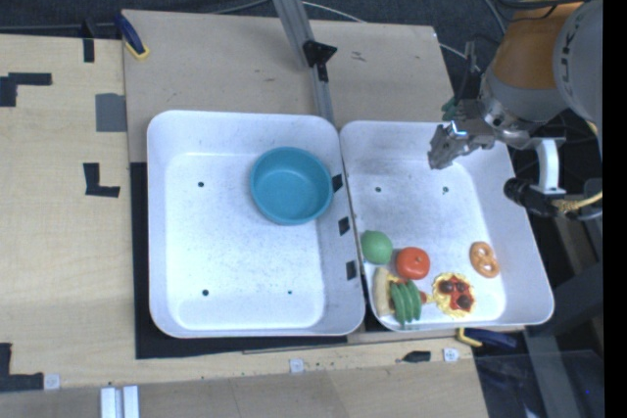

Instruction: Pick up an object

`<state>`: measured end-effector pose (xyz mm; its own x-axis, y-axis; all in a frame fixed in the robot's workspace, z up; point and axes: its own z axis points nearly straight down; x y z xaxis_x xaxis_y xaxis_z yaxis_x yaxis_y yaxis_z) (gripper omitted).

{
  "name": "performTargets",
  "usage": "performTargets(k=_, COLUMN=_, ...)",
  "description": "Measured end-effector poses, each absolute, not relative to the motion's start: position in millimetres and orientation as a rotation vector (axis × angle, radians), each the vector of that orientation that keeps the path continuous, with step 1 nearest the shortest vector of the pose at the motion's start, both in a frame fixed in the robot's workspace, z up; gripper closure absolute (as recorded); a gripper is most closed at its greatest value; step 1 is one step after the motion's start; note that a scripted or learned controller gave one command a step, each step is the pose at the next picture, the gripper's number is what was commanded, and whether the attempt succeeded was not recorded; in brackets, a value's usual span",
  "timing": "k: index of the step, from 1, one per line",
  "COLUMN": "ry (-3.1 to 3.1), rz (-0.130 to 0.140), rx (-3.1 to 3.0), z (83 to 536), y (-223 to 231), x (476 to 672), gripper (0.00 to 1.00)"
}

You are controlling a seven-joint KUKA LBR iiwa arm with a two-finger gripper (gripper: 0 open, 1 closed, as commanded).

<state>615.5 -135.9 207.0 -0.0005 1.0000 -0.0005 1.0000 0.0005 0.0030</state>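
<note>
On the left, a blue bowl [291,185] sits in the left bin [186,299], toward its far right side. In the right bin [519,255], the toy food lies along the near edge: a green ball [376,246], a red tomato [412,261], a green pepper [405,300], a small pizza slice [454,294] and a pretzel [483,257]. The gripper [444,152] hangs over the far part of the right bin, well apart from the food, with nothing in it, and I cannot tell how wide it is

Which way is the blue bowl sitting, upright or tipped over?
Upright. The blue bowl in the left bin shows its full round rim and its inside facing up.
</note>
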Motion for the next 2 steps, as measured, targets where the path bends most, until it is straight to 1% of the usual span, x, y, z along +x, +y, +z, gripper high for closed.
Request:
performTargets(k=1, ry=2.225, rz=0.000, rx=2.219, z=202.2, y=-93.9, x=597.1, gripper=1.00)
performTargets(k=2, ry=2.227, rz=0.000, rx=2.218, z=201.8, y=-45.3, x=587.0, gripper=1.00)
